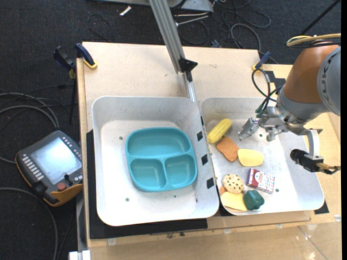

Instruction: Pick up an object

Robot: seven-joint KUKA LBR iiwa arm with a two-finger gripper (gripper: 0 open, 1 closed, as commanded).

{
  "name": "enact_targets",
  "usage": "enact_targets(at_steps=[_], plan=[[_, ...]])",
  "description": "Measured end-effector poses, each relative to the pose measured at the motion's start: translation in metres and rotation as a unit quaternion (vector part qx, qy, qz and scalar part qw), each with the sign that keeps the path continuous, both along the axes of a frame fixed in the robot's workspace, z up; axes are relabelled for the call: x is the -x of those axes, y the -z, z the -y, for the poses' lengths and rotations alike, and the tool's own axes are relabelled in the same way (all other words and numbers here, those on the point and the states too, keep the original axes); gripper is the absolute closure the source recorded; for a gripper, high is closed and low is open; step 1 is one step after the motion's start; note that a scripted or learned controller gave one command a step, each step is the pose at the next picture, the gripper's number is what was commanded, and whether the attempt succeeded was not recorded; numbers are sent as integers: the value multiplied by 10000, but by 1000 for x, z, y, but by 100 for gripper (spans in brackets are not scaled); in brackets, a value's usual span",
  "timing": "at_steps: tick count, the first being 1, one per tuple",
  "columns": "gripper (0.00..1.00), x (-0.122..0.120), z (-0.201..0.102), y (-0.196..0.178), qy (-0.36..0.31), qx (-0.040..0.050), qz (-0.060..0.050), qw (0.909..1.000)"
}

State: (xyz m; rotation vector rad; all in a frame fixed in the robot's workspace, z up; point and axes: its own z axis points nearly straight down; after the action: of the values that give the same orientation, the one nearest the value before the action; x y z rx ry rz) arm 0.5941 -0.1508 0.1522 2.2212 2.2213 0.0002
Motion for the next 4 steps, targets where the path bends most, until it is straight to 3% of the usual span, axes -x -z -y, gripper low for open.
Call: enact_targets(at_steps=[1, 2, 4], plan=[[0, 1, -1, 53, -1, -3, -24, 10000], [100, 0, -1, 40, 0, 3, 4, 10000], [100, 1, 5, -65, -8, 12, 36, 10000]])
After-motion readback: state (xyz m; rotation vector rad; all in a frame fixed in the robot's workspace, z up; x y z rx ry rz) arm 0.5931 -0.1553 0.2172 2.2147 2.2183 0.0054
